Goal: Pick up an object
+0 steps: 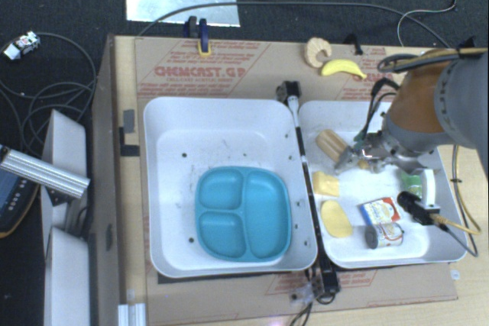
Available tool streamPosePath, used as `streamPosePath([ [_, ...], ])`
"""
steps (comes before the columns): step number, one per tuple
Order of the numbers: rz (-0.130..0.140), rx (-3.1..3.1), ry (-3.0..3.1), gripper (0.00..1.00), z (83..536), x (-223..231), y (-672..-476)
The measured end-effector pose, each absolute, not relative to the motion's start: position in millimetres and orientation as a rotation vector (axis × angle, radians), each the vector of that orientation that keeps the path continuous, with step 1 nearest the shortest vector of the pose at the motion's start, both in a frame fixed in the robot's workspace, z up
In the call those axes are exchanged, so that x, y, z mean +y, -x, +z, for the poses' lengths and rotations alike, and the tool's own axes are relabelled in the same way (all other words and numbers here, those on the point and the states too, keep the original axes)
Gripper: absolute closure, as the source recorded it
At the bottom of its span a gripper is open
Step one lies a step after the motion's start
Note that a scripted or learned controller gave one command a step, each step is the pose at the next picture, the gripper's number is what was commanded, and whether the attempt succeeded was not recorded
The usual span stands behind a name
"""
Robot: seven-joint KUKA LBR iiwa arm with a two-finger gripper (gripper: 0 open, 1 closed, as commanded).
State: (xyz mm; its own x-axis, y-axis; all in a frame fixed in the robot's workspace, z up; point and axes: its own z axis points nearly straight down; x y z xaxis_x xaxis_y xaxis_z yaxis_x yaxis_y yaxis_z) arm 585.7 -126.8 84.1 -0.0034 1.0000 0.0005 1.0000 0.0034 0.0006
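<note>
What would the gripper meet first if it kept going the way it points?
Probably the tan wooden cylinder. The gripper points toward the view's left inside the right white bin, and that block lies just ahead of its tip. Height above the block is unclear from this slanted view.

At the right edge of the frame, the arm [458, 99] is a thick rounded grey body with an orange-brown band, black cables looping alongside, ending in a small metallic claw [361, 153].
</note>
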Motion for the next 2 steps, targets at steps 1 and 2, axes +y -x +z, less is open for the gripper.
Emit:
streamPosePath([
  [1, -0.027, 2.230, -2.240, 0.00, 81.6, -103.6, -663.3],
  [2, -0.026, 2.232, -2.234, 1.00, 92.0, -104.0, -663.8],
])
